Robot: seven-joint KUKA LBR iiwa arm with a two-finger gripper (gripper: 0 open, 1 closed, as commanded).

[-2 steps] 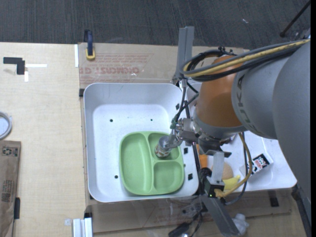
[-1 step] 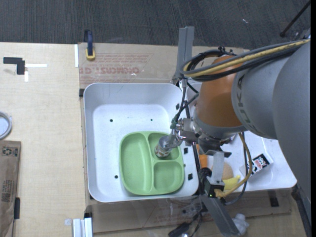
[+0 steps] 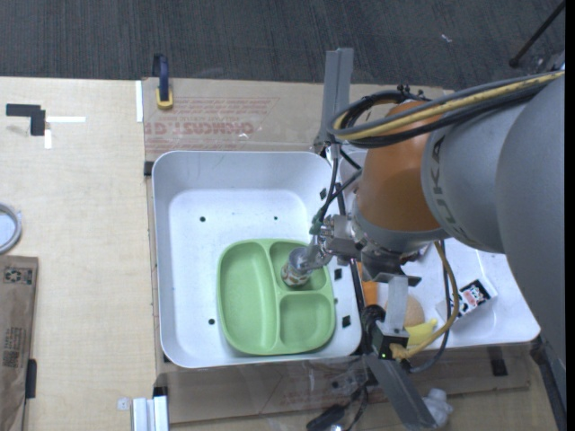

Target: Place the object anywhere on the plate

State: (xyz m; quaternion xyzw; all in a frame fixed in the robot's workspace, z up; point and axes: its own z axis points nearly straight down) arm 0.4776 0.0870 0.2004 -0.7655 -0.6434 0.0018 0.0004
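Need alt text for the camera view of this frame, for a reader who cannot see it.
The grey arm with an orange band reaches in from the right, its end effector low over the upper right compartment of a green divided plate in the left white bin. The right bin holds a few small items, partly hidden behind the arm.

Light green plate (image 3: pixel 260 299) in a white bin (image 3: pixel 180 241), grey arm (image 3: pixel 503 169) with an orange band (image 3: pixel 395 187), tan bench (image 3: pixel 72 205)

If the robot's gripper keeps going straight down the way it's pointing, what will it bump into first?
Probably the green plate. The gripper points down over the plate's upper right compartment, so it would likely meet that first. How high it hangs above the plate is hard to tell from this view.
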